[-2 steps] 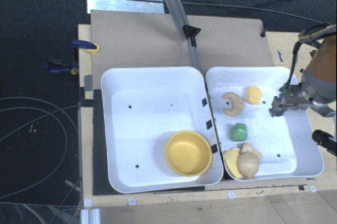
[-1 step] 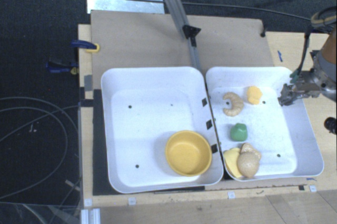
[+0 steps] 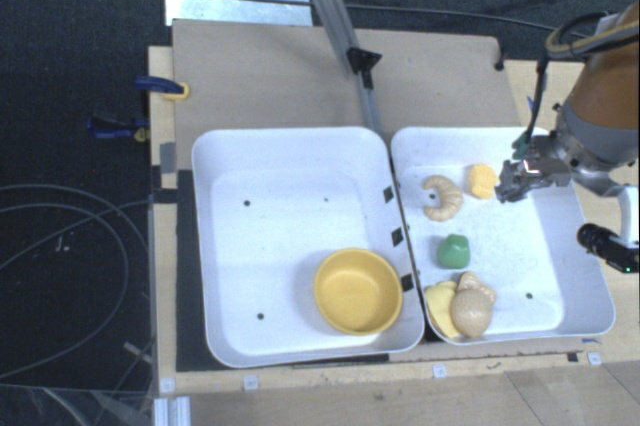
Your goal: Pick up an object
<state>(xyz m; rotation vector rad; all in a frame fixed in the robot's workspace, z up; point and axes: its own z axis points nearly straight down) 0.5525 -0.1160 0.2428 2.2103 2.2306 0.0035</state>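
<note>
Nothing lifted yet — the gripper (image 3: 512, 182) hangs just beside the yellow piece (image 3: 482, 181); finger state I cannot tell; the grab remains.

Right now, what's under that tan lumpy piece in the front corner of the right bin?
The tan lumpy piece lies partly on a yellow item, whose left part pokes out beside it. The rest of the yellow item is covered, so its full shape cannot be seen.
</note>
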